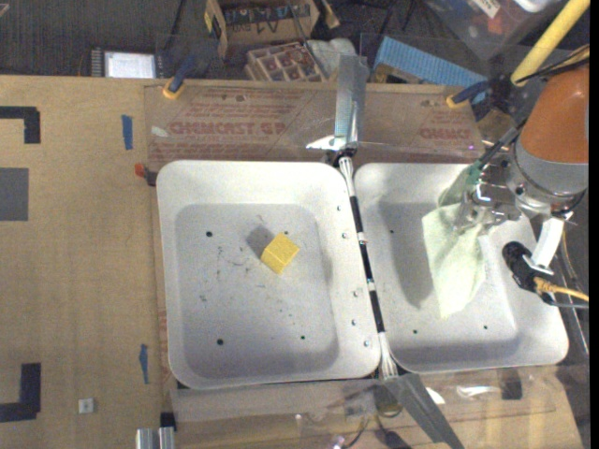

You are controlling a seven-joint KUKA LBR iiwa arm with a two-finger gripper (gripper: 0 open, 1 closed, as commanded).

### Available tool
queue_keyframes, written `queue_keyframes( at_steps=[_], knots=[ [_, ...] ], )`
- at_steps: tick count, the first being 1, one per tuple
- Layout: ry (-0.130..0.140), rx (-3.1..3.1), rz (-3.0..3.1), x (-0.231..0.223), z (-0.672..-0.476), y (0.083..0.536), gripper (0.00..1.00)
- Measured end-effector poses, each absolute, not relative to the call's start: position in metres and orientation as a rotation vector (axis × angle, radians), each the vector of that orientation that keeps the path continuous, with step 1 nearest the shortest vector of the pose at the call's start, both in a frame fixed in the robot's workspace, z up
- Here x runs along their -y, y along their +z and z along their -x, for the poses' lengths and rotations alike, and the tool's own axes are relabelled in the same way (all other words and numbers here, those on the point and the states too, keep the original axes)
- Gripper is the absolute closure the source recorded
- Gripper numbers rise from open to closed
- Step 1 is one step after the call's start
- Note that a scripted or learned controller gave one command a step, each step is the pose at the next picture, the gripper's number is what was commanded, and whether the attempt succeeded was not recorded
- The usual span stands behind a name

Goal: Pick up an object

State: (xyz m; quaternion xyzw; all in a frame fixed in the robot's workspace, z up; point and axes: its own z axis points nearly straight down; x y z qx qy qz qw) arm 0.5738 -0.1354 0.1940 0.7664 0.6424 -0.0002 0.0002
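Observation:
A pale green cloth (456, 258) hangs in the right bin (533, 340), its top corner drawn up to my gripper (475, 200). The gripper is shut on that corner, over the bin's far right part. The cloth's lower end drapes down toward the bin floor; I cannot tell whether it still touches. A small yellow block (280, 253) lies alone near the middle of the left bin (187, 335), far from the gripper.
A metal divider strip (363, 251) runs between the two bins. A black cable and connector (520, 262) hang beside the wrist at the right. Cardboard boxes and clutter stand behind the bins.

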Motion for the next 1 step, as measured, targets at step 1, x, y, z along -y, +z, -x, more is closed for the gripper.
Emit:
queue_keyframes(
  at_steps=[1],
  knots=[
    [-0.001,-1.74,-2.615,0.1089,-0.5862,0.2832,1.0]
  ],
)
